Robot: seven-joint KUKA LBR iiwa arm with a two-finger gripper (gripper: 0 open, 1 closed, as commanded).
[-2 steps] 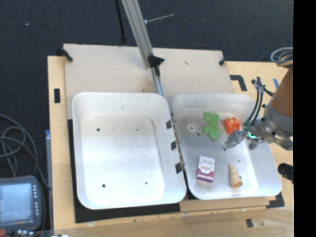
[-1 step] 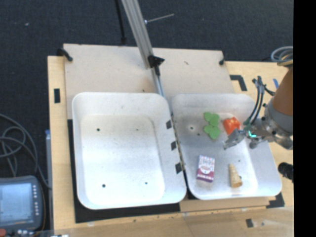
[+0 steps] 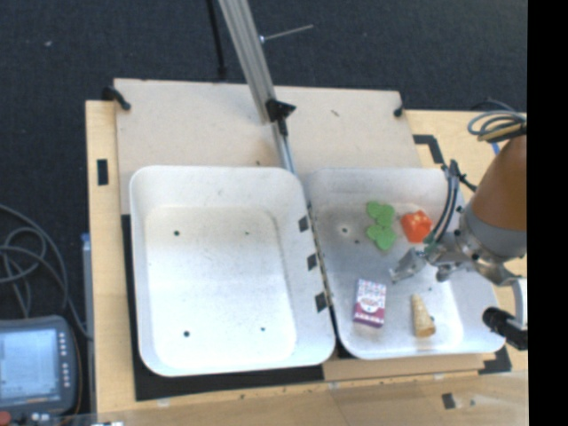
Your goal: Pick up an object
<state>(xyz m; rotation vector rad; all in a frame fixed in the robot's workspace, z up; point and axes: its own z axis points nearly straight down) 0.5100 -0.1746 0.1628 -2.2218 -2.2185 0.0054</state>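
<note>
Camera view shows 2 white bins: the left bin [image 3: 222, 264] and, touching it, the right bin [image 3: 355, 198]. The gripper [image 3: 426, 263] hangs over the right bin, fingers spread open with nothing between them. Left of the fingers lies a green piece [image 3: 382, 224]; below-left, a small pink-and-white carton [image 3: 370, 303]; just above, an orange-red object [image 3: 414, 226]; just below, a tan cone-like object [image 3: 422, 316].

surface [image 3: 204, 122]: pale wooden top carrying both bins
left bin [image 3: 222, 185]: white, shallow, speckled with small dark spots
metal rail [image 3: 250, 51]: grey, slanting down from the top edge to the gap between the bins
cables [image 3: 22, 247]: looped on the dark floor at left
screen [image 3: 34, 366]: grey box at the bottom left corner
</note>
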